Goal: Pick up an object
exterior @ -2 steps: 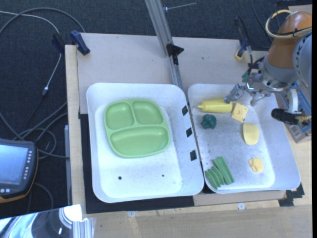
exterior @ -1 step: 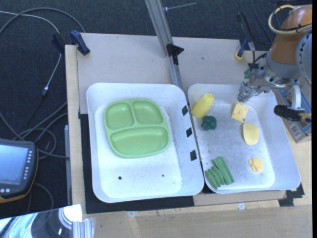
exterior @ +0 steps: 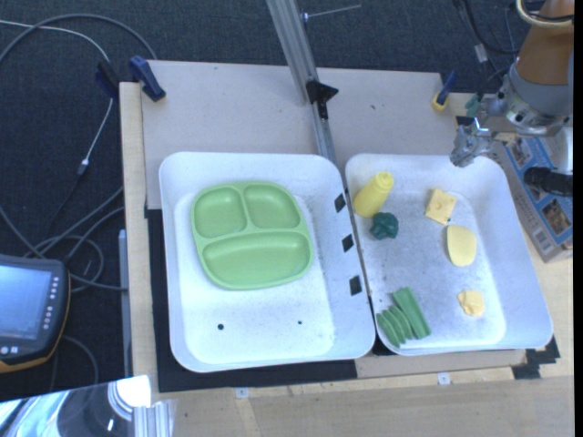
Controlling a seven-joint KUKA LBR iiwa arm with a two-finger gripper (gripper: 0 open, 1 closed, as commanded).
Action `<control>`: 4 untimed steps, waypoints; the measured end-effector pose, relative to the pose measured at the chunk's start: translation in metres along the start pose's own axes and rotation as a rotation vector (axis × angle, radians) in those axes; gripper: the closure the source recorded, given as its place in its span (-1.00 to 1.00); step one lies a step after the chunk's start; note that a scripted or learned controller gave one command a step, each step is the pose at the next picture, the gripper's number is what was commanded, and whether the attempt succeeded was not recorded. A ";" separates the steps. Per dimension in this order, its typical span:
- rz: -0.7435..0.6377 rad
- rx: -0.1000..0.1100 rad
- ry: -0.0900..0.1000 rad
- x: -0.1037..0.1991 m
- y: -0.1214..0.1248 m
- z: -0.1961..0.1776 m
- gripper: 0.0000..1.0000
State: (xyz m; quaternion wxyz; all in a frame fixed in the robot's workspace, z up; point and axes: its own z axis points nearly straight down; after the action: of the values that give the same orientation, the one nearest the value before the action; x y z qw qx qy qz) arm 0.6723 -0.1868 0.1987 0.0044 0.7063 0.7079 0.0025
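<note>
Objects (exterior: 440,207) all sat unpicked in my right bin (exterior: 515,244); end effector (exterior: 463,149) hovered at its corner, grip state unclear.

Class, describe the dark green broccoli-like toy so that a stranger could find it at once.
Start at the right-hand shallow white bin. Near its upper left lies a yellow plastic bottle; the small dark green broccoli-shaped toy sits just below it. It is the bin's only dark, knobbly piece.

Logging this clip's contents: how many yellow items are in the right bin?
4: yellow bottle at upper left beside the dark green piece; cheese wedge upper middle; oval piece below it; small lump lowest.
</note>
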 end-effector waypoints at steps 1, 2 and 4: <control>0.001 0.000 -0.001 -0.005 0.000 -0.065 1.00; 0.001 0.003 0.001 -0.005 0.001 -0.089 1.00; -0.004 0.014 0.006 0.102 -0.021 -0.057 1.00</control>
State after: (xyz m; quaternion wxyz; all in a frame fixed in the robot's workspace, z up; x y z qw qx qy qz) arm 0.6509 -0.0850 0.2551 -0.0026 0.7048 0.7094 -0.0005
